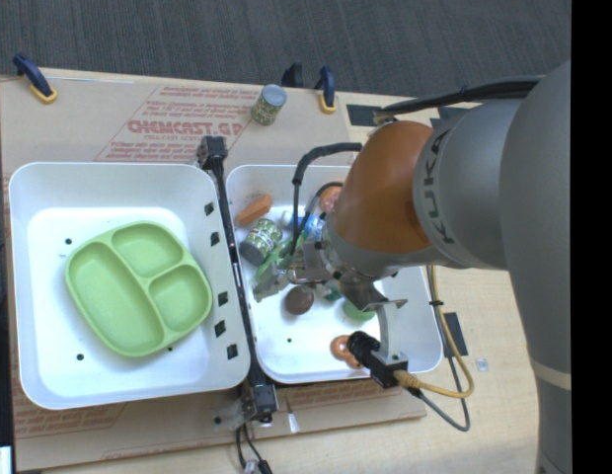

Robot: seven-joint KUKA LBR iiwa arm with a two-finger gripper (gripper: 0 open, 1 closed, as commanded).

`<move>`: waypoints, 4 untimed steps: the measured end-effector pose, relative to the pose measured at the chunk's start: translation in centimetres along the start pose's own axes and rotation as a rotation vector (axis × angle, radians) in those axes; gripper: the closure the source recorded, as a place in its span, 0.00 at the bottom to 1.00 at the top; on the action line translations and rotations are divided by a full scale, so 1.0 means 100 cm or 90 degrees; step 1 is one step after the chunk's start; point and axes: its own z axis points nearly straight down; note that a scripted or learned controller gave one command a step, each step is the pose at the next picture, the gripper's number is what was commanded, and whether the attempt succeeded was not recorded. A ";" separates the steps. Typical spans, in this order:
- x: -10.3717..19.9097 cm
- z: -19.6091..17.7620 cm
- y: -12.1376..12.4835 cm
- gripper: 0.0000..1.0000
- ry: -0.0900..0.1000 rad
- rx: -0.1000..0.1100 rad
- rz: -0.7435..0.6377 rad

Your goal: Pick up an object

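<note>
The right bin [286, 358] holds several small objects: an orange carrot-like piece [253, 208], a shiny can [263, 235], a brown round item [299, 300], a green piece [359, 311] and an orange ring [343, 348] near the front. My gripper [308, 265] reaches down into the middle of this pile, just above the brown item and beside the can. The arm's orange band [385, 200] and wrist hide the bin's right half and the fingertips.
The left bin [39, 196] carries a light green divided plate [138, 286]. A small jar [268, 105] stands on the cardboard behind the bins. Blue clamps [35, 77] sit at the bench's back edge. A yellow cable [439, 388] trails by the right bin's front corner.
</note>
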 end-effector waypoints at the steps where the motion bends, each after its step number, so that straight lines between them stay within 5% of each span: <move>1: -0.066 0.038 0.053 0.00 0.000 0.000 0.002; 2: -0.084 0.100 -0.009 0.00 0.001 0.001 0.000; 3: -0.084 0.090 -0.008 1.00 0.000 0.001 -0.005; 4: -0.089 -0.043 0.066 1.00 0.000 -0.002 0.000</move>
